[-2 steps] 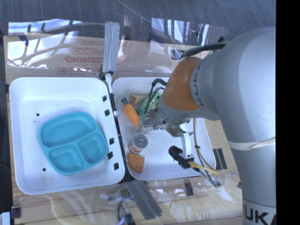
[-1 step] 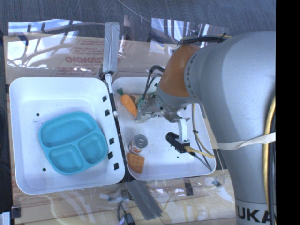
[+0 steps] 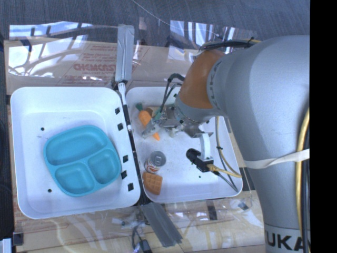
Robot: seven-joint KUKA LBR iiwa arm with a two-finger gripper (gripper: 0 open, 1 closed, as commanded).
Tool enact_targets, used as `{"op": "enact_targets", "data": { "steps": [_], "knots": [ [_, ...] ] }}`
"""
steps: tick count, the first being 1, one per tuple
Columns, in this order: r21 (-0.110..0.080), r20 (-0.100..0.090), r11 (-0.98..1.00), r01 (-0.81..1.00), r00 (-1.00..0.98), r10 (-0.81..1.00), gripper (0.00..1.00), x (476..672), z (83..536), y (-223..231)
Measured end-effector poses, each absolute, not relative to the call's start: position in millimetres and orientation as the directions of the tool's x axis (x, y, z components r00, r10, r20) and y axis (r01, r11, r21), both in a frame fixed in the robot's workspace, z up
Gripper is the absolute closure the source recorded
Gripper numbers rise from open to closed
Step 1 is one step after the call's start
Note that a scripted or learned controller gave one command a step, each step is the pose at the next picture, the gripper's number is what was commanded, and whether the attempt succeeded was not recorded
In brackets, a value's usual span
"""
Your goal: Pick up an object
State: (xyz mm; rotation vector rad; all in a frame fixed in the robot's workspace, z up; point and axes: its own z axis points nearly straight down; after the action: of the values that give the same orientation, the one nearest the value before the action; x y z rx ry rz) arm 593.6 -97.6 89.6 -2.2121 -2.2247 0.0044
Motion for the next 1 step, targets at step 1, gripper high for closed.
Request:
{"op": "enact_targets", "data": {
  "steps": [1],
  "knots": [
    [-0.005,0.001,0.007,1.000,-0.007,1.000,0.00,656.3,89.3,-89.7]
  ]
}}
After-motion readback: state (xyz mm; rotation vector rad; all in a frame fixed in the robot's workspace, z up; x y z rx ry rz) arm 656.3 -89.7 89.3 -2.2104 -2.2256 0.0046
